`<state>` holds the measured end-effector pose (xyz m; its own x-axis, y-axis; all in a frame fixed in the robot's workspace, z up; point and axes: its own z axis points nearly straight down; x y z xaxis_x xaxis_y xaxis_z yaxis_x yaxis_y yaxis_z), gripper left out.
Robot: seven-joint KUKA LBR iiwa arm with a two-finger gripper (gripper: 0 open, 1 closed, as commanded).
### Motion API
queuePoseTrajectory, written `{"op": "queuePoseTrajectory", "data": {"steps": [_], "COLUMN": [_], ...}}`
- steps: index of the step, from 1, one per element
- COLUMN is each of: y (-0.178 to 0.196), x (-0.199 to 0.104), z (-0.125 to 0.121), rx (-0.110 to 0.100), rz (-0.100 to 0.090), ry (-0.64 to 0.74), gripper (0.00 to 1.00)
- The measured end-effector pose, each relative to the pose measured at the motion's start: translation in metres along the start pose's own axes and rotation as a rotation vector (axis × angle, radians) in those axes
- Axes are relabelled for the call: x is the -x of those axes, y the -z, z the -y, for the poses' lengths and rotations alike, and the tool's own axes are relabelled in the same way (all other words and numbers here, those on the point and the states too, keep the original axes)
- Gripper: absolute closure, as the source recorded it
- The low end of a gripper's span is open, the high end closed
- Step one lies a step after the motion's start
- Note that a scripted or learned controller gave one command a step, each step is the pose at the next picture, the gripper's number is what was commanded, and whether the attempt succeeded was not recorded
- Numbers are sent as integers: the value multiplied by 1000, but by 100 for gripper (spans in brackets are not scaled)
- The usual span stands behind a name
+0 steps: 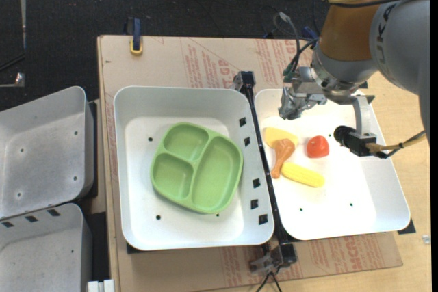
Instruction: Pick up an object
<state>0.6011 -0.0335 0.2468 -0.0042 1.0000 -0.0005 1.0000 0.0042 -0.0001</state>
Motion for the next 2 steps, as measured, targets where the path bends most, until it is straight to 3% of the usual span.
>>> {"op": "queuePoseTrajectory", "data": {"steps": [2], "y": [-10], "x": [-102], "z": [-14], "rx": [-1], "rz": [-1], "ry": [2], "gripper": [100]}}
